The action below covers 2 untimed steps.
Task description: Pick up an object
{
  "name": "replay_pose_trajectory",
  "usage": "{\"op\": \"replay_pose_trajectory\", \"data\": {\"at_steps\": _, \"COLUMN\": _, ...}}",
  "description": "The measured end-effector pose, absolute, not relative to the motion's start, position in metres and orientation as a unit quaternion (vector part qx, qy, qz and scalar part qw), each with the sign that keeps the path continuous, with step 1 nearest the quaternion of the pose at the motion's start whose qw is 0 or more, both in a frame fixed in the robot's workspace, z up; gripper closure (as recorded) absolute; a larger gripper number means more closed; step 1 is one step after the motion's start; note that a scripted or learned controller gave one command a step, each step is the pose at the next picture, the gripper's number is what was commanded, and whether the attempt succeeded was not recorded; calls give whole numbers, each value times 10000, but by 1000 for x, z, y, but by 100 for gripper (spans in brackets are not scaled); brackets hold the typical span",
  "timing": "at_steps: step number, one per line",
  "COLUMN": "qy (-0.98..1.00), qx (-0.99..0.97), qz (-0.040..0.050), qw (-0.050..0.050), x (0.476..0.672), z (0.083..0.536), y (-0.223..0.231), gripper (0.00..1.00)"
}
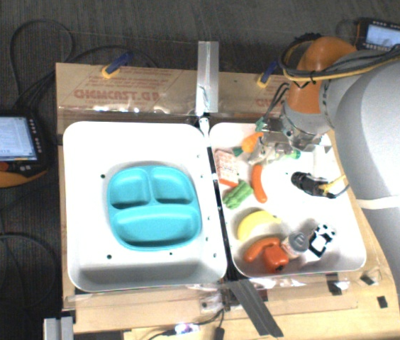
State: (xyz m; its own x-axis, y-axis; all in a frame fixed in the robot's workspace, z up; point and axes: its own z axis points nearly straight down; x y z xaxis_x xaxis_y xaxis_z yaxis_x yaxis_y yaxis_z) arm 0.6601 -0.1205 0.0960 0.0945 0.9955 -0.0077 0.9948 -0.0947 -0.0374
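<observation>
Camera view puts the gripper [274,142] low at the right bin's [349,257] far end (its opening unreadable), just above the orange carrot [258,181]; descend centred, then close.

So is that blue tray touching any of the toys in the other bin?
Apart. The camera view shows the blue tray alone in the left bin, with both bins' rims between it and the toys, such as the green one.
</observation>
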Motion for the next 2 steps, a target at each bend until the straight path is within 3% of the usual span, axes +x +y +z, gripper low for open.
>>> {"op": "replay_pose_trajectory", "data": {"at_steps": 1, "qy": -5995, "qx": -8003, "qz": 18, "qw": -6, "x": 668, "z": 200, "y": -67, "gripper": 100}}
{"op": "replay_pose_trajectory", "data": {"at_steps": 2, "qy": -7108, "qx": -7034, "qz": 15, "qw": -8, "x": 668, "z": 223, "y": -43, "gripper": 100}}
